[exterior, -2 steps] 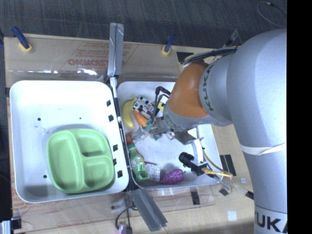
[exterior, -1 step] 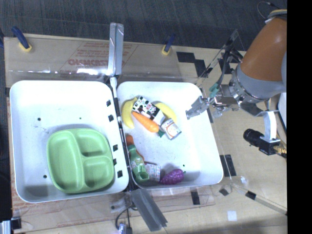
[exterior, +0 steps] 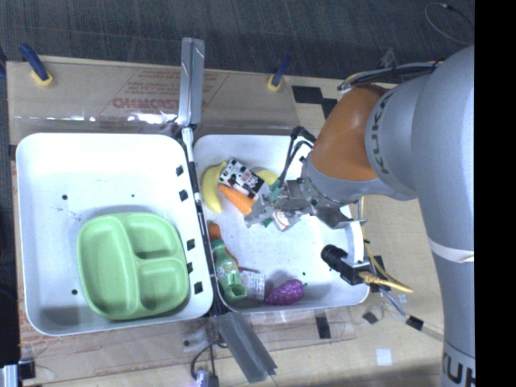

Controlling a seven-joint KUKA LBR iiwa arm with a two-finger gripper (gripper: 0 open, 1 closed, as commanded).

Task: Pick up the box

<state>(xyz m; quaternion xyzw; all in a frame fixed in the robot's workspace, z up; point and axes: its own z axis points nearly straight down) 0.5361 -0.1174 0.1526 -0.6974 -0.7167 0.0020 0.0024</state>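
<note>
The box (exterior: 240, 176) is small, white with a black pattern, and lies in the right bin (exterior: 322, 285) near its back left, resting against a yellow banana (exterior: 211, 190) and an orange carrot (exterior: 237, 200). My gripper (exterior: 270, 210) hangs low over the bin's middle, just to the right of and nearer than the box, close to the carrot's tip. The box is not between the fingers. The grey arm with its orange band (exterior: 351, 139) reaches in from the right and hides the bin's far right part.
A green bottle (exterior: 226, 271) and purple grapes (exterior: 285, 292) lie along the right bin's near wall. A small orange item (exterior: 214, 231) sits by the divider. The left bin (exterior: 48, 168) holds a green divided plate (exterior: 134, 264).
</note>
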